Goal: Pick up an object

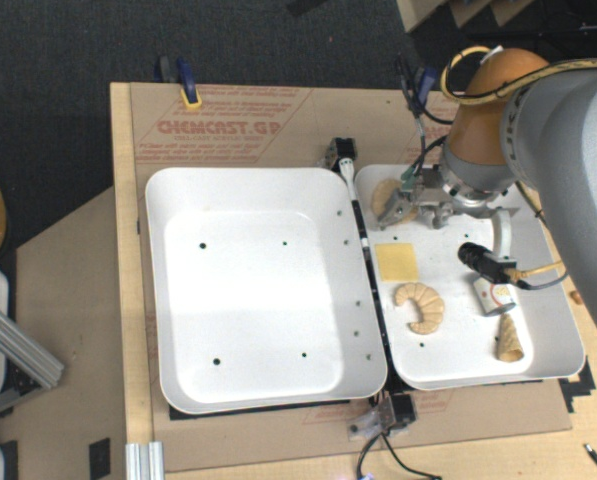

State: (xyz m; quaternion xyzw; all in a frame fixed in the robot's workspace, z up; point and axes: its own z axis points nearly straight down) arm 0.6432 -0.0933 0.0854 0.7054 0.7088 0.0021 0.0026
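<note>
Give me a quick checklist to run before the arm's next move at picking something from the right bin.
1. Things to pick in the right bin: ok; yellow square, croissant and cone lie apart.
2. Claw over that bin: ok, at its far end.
3. Claw carrying something: cannot tell.
4. Tan piece beside the claw, touching or apart: cannot tell.
5. Croissant clear of the bin walls: ok.

Croissant [421,306] beside square slice [396,261], right bin [478,372]
</note>
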